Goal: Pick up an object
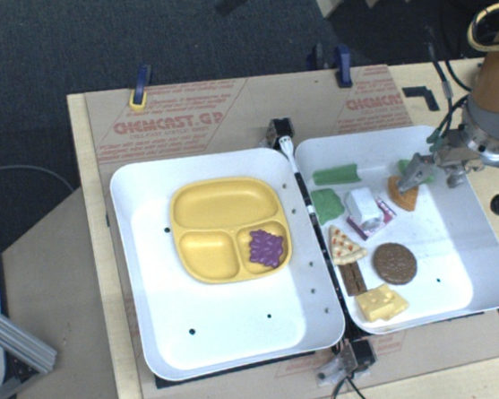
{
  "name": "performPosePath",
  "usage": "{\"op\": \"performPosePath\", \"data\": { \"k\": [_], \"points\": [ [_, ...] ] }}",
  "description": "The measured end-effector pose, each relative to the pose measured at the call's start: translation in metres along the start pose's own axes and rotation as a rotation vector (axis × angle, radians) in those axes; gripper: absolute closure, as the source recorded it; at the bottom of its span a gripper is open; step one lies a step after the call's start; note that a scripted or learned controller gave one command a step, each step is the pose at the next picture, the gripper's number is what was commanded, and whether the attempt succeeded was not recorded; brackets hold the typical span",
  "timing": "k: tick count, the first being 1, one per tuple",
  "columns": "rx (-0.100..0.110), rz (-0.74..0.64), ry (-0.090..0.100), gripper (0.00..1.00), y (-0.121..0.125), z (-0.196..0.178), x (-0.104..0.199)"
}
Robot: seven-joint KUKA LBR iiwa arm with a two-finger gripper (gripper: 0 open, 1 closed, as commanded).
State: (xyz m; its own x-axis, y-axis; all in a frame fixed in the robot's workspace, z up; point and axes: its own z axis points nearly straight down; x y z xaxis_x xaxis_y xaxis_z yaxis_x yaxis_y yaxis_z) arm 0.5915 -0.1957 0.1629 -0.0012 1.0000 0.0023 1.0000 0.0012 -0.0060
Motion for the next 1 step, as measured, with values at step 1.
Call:
{"op": "performPosePath", "data": {
  "k": [1],
  "points": [
    [0.001,0.0,0.001,0.0,-0.0037,0.0599,0.0089]
  ]
}}
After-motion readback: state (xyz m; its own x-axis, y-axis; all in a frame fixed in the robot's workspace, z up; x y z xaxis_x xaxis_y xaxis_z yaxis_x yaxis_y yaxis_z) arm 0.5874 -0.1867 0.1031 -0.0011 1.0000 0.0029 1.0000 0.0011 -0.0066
